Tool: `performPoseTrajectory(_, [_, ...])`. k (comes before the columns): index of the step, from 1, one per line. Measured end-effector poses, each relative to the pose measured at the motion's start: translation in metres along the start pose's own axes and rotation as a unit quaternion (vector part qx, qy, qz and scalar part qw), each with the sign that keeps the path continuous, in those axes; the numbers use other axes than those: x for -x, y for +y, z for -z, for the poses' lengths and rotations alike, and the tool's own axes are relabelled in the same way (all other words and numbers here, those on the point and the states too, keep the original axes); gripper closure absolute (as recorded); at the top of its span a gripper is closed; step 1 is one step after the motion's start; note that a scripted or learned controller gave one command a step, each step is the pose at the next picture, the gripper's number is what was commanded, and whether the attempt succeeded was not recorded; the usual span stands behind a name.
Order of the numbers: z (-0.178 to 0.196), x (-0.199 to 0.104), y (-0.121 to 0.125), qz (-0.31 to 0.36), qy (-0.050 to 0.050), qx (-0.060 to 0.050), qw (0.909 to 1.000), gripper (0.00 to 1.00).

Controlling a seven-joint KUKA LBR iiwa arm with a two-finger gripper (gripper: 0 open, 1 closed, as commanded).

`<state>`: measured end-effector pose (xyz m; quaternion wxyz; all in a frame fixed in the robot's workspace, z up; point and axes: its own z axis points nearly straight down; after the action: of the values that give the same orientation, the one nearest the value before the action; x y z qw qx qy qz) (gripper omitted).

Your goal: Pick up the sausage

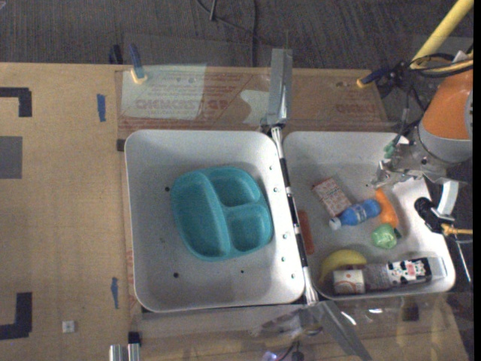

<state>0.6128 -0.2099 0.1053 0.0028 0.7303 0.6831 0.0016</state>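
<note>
One slim reddish sausage, smooth-skinned.

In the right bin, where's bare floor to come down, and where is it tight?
Right bin: bare across the far strip, from the box up to the wall. Also a patch between sausage and bottle. Crowded along the near wall: banana, cup, carton, green toy.

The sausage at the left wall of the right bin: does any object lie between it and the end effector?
Yes. The sausage lies along the left wall, and the end effector is near the upper right. The small pink box and the blue bottle lie roughly between them; a descent from above looks clear.
</note>
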Motion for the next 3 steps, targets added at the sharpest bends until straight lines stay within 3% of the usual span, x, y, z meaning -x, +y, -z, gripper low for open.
performPoseTrajectory(1, [-0.016,-0.098,0.014,0.018,0.001,0.001,0.9998,1.0])
performPoseTrajectory(2, [0.081,-0.156,0.045,0.147,0.0,0.0,0.9892,1.0])
performPoseTrajectory(3, [0.326,-0.129,0.048,-0.015,0.0,-0.002,0.9999,1.0])
